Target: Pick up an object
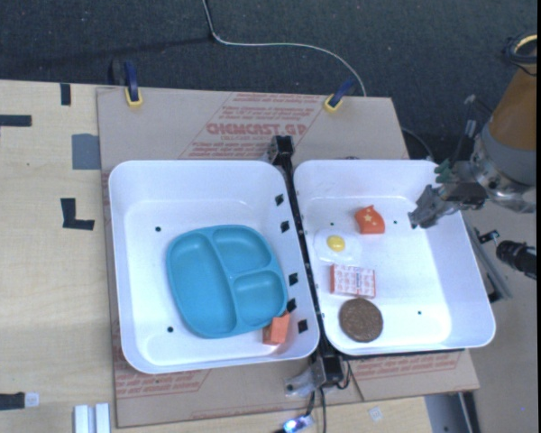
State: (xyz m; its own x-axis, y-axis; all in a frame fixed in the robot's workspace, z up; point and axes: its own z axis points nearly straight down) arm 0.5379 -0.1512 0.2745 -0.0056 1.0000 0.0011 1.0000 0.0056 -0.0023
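- end effector (pixel 430 207) hangs over the upper right part of the right bin (pixel 460 278), at the end of the grey arm (pixel 514 142) with its orange band, which comes in from the right; whether it is spread or pressed together, i cannot tell, and nothing shows pinched in it.
- right bin holds four things: a small red-orange object (pixel 371 220) near the middle top, just left of the end effector and apart from it; a fried-egg toy (pixel 335 243) with a yellow centre below and left of that; a red and white packet (pixel 353 281) lying flat below the egg; a round brown disc (pixel 361 319) near the front wall, just below the packet.
- left bin (pixel 135 242) holds a blue divided tray (pixel 225 280) lying flat in its middle, and a small orange block (pixel 276 330) touching or just beside the tray's lower right corner.
- both bins sit side by side on a cardboard sheet (pixel 243 124) on the counter (pixel 36 242), with clamps (pixel 132 90) at the sheet's far edge.
- a white cable (pixel 279 48) runs across the dark floor beyond the counter.
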